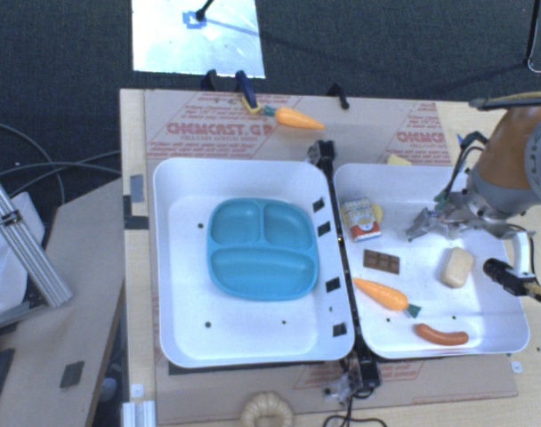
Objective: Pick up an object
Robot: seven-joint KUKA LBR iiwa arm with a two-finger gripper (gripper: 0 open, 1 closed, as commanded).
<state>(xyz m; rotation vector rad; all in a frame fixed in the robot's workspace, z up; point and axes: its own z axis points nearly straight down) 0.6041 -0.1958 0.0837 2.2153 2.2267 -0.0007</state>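
The right bin holds a small red and yellow box, a brown chocolate bar, an orange carrot, a sausage and a pale bread piece. My gripper reaches in from the right, low over the right bin's middle, just right of the box and above the chocolate bar. Nothing shows between its fingers.
The left bin bears a blue divided plate. A second carrot lies on the cardboard behind the bins. A yellow piece sits at the right bin's back rim. A black divider runs between the bins.
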